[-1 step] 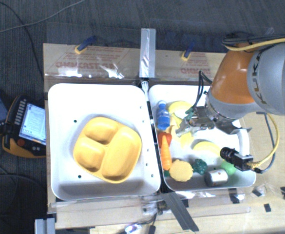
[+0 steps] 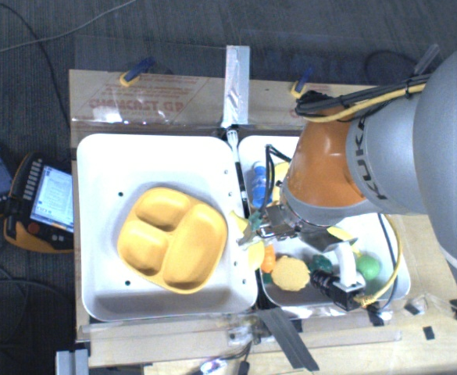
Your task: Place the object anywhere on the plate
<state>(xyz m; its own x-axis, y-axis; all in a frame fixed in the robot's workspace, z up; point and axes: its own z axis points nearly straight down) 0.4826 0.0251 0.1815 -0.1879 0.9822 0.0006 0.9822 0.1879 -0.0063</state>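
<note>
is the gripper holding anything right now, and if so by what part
It cannot be told. The gripper sits low over the right bin, beside an orange item and a yellow round piece, but the arm hides what lies under it.

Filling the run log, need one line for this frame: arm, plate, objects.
arm: over right bin | gripper: at its left edge | yellow plate: left bin, nothing on it | toys: right bin

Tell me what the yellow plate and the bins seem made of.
Yellow plate: probably moulded plastic, with a smooth soft sheen and rounded compartment dividers. Left bin: likely white plastic or coated metal, matte and uniform, with rounded corners; right bin looks the same.
</note>
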